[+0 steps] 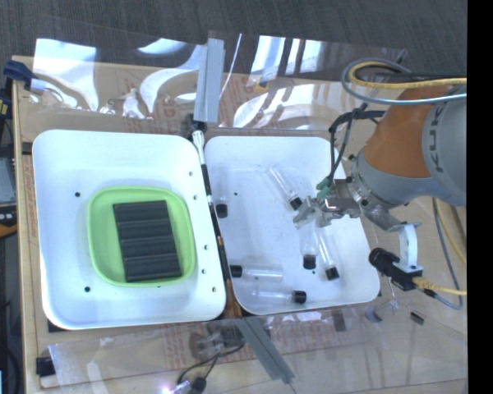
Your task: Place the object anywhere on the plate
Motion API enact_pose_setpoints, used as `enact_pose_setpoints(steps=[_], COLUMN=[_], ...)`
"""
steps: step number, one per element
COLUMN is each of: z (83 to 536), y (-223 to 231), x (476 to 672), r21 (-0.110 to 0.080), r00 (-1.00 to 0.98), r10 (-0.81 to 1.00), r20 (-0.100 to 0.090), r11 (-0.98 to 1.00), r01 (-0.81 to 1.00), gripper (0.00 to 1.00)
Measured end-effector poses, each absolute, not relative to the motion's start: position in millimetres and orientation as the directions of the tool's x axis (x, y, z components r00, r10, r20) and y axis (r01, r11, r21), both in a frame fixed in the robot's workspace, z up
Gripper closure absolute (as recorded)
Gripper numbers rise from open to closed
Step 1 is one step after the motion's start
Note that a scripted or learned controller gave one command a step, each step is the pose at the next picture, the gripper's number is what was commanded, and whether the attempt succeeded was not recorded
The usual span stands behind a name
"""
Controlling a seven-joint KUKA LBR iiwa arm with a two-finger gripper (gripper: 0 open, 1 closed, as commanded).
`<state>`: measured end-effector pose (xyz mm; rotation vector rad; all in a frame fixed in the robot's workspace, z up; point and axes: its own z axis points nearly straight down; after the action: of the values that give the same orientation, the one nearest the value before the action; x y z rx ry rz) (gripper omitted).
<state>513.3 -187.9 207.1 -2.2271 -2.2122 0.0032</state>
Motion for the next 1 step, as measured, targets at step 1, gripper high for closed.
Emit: enact_pose_setpoints(steps=[1], z=[207.1], y=[-188.0], x=[513.3], r21=[-0.003], r00=[0.007], r10=[1.0], r20=[0.0], r11=[-0.007], r01=[1.0], gripper=[0.0])
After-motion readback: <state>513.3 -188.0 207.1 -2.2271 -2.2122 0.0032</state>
